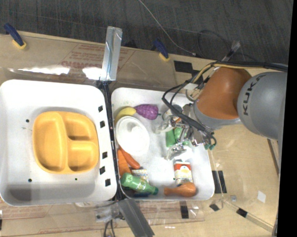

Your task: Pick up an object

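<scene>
- Green object (171, 137) sits in the right bin (206, 165), right of frame centre, directly under the gripper (180, 138); what it is cannot be told, since metal parts and cables cover part of it.
- Gripper is low over the right bin's upper middle. Jaw opening cannot be told: the finger parts blur into wiring and glare. Whether the green object is between them cannot be told either.
- Arm (261, 103) enters from the right edge of the frame, upper right; grey link, then the orange band (218, 95), then the wrist pointing down and left into the bin. Black cables (178, 89) loop off the wrist's left side.
- Other contents of the right bin: white bowl (133, 134) at left centre; yellow piece (125, 112) just above it, by the bin's upper left corner; purple piece (148, 111) beside the yellow one; orange carrot-like piece (124, 160) along the left wall; green bottle (138, 184) lying at lower left; small bottle with red-and-white label (183, 172) lower centre; orange piece (181, 190) just below that bottle, near the bottom wall.
- Left bin (12, 111) holds a yellow divided tray (66, 141), roughly centred.
- Both bins rest on a brown bench (244, 198); blue clips (16, 36) at its top edge.
</scene>
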`<state>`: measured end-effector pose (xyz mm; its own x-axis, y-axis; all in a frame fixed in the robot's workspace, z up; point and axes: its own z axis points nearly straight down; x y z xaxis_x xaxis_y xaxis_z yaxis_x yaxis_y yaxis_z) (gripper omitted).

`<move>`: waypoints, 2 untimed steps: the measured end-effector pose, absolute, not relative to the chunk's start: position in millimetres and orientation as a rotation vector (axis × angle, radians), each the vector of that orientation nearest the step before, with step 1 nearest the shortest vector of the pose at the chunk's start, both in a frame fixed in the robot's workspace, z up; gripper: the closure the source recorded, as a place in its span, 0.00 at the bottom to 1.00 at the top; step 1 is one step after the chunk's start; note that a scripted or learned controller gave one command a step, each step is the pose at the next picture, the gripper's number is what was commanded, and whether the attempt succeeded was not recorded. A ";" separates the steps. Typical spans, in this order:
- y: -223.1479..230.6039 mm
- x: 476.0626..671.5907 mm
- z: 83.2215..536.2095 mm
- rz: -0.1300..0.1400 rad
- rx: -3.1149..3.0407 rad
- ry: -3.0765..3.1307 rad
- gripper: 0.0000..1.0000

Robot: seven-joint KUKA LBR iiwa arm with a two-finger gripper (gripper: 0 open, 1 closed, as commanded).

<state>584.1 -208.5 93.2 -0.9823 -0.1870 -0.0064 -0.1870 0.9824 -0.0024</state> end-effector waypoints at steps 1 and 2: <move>-208.5 584.2 93.4 -0.003 -0.295 3.121 0.00; -208.5 584.2 93.4 -0.003 -0.295 3.121 0.00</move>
